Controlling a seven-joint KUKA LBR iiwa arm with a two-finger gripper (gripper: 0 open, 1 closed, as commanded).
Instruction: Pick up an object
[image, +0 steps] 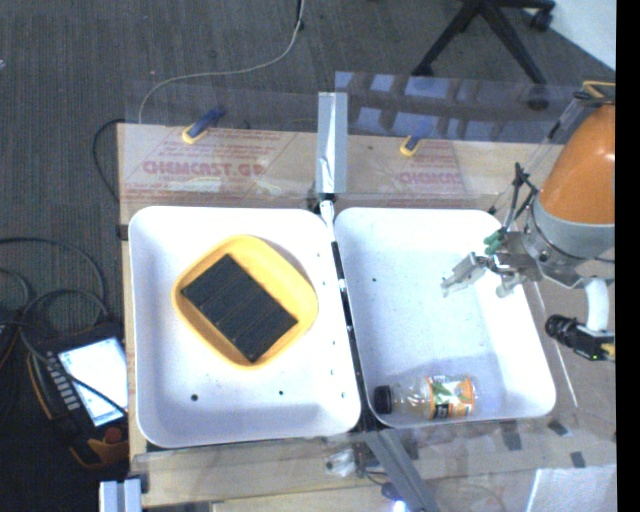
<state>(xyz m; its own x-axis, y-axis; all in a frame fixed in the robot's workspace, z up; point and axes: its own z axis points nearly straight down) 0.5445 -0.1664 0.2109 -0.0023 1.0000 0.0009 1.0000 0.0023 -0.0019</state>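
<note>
From above, the worktop (230, 165) carries two shallow white bins side by side. The arm (585, 185), grey with an orange band, comes in from 3 o'clock and hangs over the right bin (400, 330). Its gripper (478, 272) sits toward the 2 o'clock part of that bin, above the bare white floor. One thin finger (458, 275) points out toward 9 o'clock, and a second prong shows nearer the wrist; they look spread apart, with only bin floor visible between them, so the gripper is released and grasps nothing. Whether its tips touch the floor of the bin cannot be told from this slant.

A small clear bottle (428, 397) lies on its side at the 6 o'clock edge of the right bin, against the near wall. Its dark cap points toward 9 o'clock and its orange label faces up. It is well apart from the gripper, which is up toward 1 o'clock from it.

The left bin (160, 400) holds a yellow dish (200, 275) near its middle, and a dark ridged rectangular pad (240, 305) rests tilted inside that dish.

Two yellow-handled clamps (203, 124) sit along the 12 o'clock edge of the worktop. On the floor at 8 o'clock from the bins lies a handheld screen (90, 375) with cables.
</note>
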